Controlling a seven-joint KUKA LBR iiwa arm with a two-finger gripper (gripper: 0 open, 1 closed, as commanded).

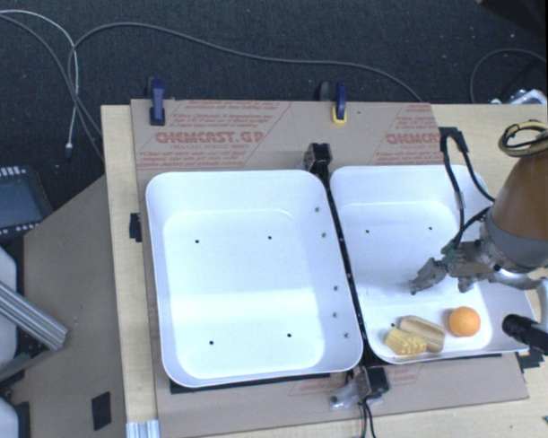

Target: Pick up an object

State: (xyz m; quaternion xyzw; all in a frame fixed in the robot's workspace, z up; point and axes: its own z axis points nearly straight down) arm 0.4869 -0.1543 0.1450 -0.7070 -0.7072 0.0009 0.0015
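Note:
In the right bin [390, 209], near its front edge, lie three objects. An orange ball [464, 321] sits furthest right. Left of it lies a tan, roll-shaped piece [423, 327], with a yellow corn-like piece [403, 343] touching its front. My gripper [428, 276] reaches in from the right and hangs over the bin floor, just behind and above the tan piece. Nothing shows between it and the bin floor. The orange-banded arm [525, 205] rises at the right edge.
The left bin [237, 197] sits beside the right one, with a black clip [318, 155] at the back of the seam and another [374, 378] at the front. A black cable [456, 176] runs across the right bin's back corner.

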